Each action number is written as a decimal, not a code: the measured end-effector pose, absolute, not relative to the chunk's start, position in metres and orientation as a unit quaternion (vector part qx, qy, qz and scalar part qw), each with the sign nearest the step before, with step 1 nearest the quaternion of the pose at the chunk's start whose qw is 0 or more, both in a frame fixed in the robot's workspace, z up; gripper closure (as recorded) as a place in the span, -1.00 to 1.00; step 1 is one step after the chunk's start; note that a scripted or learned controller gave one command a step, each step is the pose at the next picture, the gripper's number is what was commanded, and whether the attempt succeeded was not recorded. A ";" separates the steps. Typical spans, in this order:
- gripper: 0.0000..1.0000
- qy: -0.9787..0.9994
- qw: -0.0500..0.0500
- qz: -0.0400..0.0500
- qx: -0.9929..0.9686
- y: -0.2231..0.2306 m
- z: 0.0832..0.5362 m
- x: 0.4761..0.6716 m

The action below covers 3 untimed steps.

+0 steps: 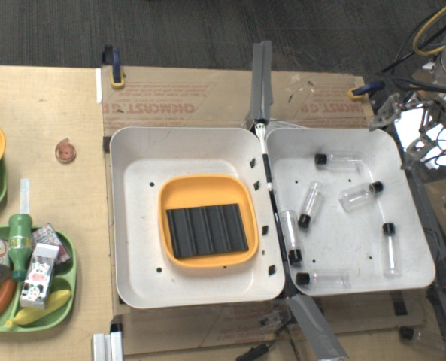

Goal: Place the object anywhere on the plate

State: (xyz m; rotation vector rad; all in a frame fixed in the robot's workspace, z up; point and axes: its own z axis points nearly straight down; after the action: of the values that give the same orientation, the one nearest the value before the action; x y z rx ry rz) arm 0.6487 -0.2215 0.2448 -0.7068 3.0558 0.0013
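Tool state is something you cannot tell from this camera view, so take nothing about its grip as given.

You see the orange plate (207, 189) in the middle of the left bin (132, 201), clear of all four bin walls. A dark grey ribbed block (207, 229) lies flat on the plate, slightly toward the plate's near edge, with orange rim showing on every side of it.

In the right bin (411, 194) you have six clear tubes with black caps, all lying down and none touching another. One tube (339, 159) lies at the far side, cap to the left. Two lie near the middle: one (310, 201) slanted with its cap toward you, and one (358, 195) just to its right with its cap at the right end. A fourth tube (389, 250) lies near the right wall, cap at its far end. A fifth (289, 233) lies along the left wall, cap at the near end, and the sixth (328, 279) lies along the near wall, cap to the left.

Both bins sit on a sheet of cardboard (177, 96), held by a blue clamp (111, 59) at its far left. On the table (42, 104) to the left, well apart from the bins, stand a green tray of toy food (57, 307) and a small pink object (65, 151).
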 end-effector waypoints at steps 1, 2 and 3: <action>-1.00 0.945 0.004 0.000 -0.327 -0.221 0.280 0.660; -1.00 0.882 0.003 0.000 -0.472 -0.221 0.286 0.660; -1.00 0.797 0.003 0.000 -0.603 -0.221 0.270 0.653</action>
State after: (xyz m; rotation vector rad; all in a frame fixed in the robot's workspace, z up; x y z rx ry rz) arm 0.6529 -0.2210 0.2703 -1.8925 2.5008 0.0015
